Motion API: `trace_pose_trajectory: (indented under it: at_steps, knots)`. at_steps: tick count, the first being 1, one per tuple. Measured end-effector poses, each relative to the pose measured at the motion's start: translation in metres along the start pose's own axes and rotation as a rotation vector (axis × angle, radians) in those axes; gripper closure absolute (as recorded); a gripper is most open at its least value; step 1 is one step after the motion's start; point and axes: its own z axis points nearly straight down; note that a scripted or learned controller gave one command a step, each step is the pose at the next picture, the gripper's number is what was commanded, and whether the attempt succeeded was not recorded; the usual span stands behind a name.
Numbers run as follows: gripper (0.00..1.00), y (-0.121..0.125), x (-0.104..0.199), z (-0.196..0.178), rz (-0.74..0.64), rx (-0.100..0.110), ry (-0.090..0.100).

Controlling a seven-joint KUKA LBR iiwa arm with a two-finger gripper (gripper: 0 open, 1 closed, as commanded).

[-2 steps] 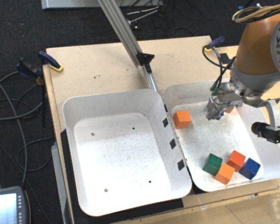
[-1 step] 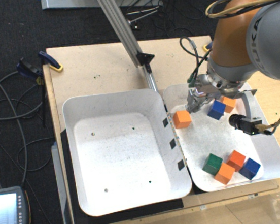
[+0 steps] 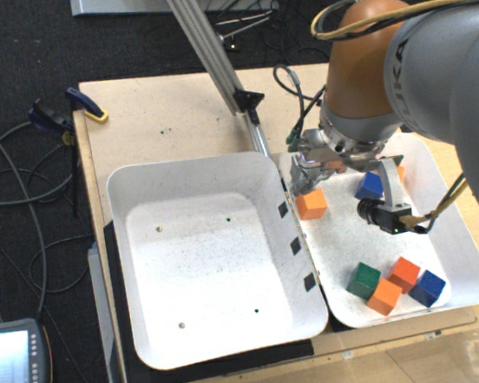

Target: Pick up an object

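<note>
So the gripper is hanging over the far left part of the right bin, close to the wall it shares with the left bin. Honestly can't tell from this angle if it's open or closed, the wrist hardware blocks most of it.

An orange block sits right at the tip of the gripper, on its near side, touching it or as good as. I can't make out whether it's actually gripped or just lying on the bin floor under the tool, so I won't call it held.

Off to the gripper's right, tucked in behind a black part sticking out from the wrist, there's a blue block, partly hidden.

The rest of the blocks are in a clump well away from the gripper, toward the near edge of the same bin: a green block nearest to the tool, a second orange block beside it, a third orange block in front of those two, and a second blue block at the far right end of the clump. They all look bunched up, touching or nearly.

Beyond the gripper, a slanted metal rail runs up past the bench's back edge.
</note>
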Motion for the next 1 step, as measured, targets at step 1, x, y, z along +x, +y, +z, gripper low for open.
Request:
trace_pose_trajectory:
  at_steps: [1]
  knots:
    - [1.00, 0.0146, 0.0515, -0.0135, 0.000, -0.003, 0.001]
